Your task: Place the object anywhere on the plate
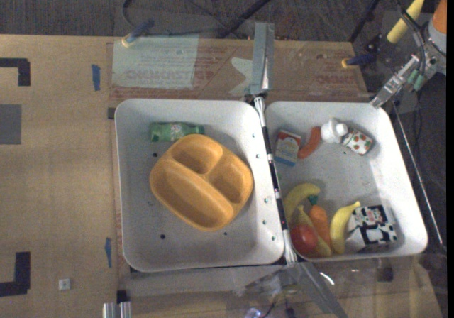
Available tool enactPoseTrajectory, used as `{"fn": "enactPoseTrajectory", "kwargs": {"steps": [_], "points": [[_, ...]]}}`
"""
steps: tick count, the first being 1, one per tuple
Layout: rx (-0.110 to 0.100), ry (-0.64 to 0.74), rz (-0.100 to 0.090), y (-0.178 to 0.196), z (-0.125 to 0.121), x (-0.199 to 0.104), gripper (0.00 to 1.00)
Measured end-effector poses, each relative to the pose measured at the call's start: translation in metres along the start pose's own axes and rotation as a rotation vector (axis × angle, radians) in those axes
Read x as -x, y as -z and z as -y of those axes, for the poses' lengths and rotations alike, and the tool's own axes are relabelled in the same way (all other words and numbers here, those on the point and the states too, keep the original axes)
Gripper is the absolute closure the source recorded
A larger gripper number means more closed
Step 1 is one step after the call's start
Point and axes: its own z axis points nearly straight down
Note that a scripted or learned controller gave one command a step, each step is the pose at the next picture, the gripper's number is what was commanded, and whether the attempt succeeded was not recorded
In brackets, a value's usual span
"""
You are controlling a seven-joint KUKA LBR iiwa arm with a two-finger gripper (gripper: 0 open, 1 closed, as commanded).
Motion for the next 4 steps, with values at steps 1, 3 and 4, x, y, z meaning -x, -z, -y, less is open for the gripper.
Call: {"fn": "enactPoseTrajectory", "kwargs": {"steps": [1, 3, 4], "points": [[0.002, 0.218, -0.003, 0.0519, 0.0066, -0.0018, 1.00], [0.005, 0.218, 0.001, 0.0607, 0.0048, -0.0012, 1.00], [0.004, 0.218, 0.000, 0.0604, 0.0049, -0.0011, 0.00]]}}
